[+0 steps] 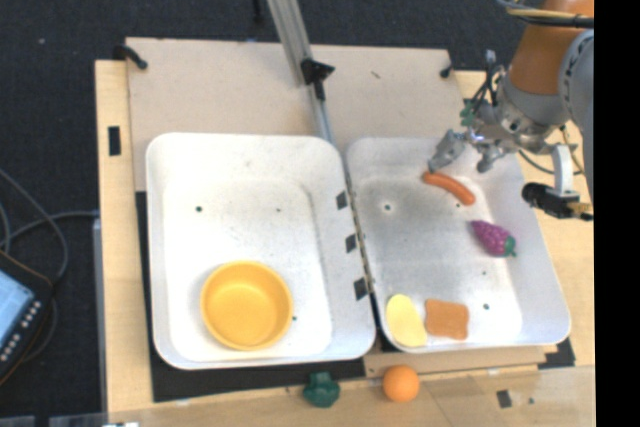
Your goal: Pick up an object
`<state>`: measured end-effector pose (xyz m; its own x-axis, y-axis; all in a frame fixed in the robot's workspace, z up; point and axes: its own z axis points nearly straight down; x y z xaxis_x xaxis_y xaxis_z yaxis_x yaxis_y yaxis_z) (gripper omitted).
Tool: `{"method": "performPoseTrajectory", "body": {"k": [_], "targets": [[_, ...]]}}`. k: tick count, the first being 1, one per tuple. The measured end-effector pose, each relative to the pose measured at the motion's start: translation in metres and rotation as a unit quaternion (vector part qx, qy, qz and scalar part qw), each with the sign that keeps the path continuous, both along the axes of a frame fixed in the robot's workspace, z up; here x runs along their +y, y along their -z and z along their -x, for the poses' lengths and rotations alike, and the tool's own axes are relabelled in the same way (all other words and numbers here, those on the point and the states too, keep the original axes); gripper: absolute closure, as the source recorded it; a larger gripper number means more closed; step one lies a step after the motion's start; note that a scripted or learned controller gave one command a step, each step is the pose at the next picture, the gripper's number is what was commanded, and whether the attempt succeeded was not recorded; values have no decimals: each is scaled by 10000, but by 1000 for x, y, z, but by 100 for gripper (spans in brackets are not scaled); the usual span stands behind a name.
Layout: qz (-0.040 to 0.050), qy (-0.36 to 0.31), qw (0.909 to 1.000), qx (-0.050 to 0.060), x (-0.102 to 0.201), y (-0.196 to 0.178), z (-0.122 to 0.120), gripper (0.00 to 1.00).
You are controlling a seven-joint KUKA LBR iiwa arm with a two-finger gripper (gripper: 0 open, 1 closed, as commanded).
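In the right bin (400, 245) lie an orange carrot-like piece (448, 186) near the back, a purple grape cluster (493, 237) at the right, a pale yellow piece (403, 319) and an orange block (446, 319) at the front. A yellow bowl (246, 304) sits in the left bin (190, 185). My gripper (467, 153) hangs over the right bin's back right corner, just above and behind the carrot piece, with its fingers spread open and nothing between them.
A slanted aluminium post (287, 15) rises from the bench behind the bins. An orange ball (400, 383) and a small green object (321, 390) lie on the bench in front of the bins. Black cables run at the right bench edge.
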<state>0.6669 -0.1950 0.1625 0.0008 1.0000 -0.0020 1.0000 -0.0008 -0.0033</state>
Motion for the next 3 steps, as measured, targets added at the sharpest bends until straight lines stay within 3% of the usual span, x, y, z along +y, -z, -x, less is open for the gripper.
{"method": "performPoseTrajectory", "body": {"k": [1,2,3], "targets": [[0,-20,10000,-4,1,50,-9,0],[21,-29,10000,-44,-1,34,-11,100],[-2,-24,10000,-49,-1,-11,-17,100]]}}
